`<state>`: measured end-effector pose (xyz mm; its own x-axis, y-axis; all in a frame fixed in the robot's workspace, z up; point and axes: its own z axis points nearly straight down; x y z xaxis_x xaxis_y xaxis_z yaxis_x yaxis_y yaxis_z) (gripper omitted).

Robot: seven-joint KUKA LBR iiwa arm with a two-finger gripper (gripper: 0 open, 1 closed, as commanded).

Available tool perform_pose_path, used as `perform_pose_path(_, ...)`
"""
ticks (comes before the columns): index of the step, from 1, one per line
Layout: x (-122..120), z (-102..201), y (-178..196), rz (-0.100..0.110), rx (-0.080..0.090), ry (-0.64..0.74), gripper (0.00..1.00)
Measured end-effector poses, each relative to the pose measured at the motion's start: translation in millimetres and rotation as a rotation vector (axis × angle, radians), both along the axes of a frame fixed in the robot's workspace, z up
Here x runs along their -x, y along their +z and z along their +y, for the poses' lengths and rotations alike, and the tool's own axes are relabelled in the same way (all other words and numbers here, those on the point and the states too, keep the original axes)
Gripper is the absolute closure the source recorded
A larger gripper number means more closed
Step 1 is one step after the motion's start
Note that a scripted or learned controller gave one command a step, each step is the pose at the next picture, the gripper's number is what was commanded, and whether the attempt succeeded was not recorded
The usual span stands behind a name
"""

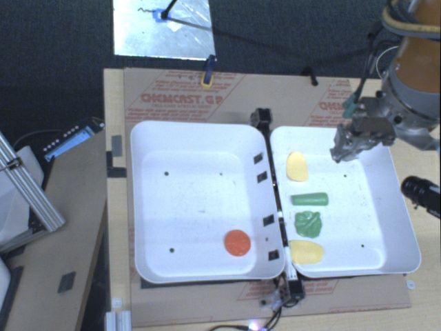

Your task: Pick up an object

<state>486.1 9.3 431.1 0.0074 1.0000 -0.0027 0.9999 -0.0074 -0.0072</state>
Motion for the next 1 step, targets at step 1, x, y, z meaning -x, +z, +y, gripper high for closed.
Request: perform_pose_path(1,0.7,42.1,-128.3,0.005,-0.003,0.014,1.0)
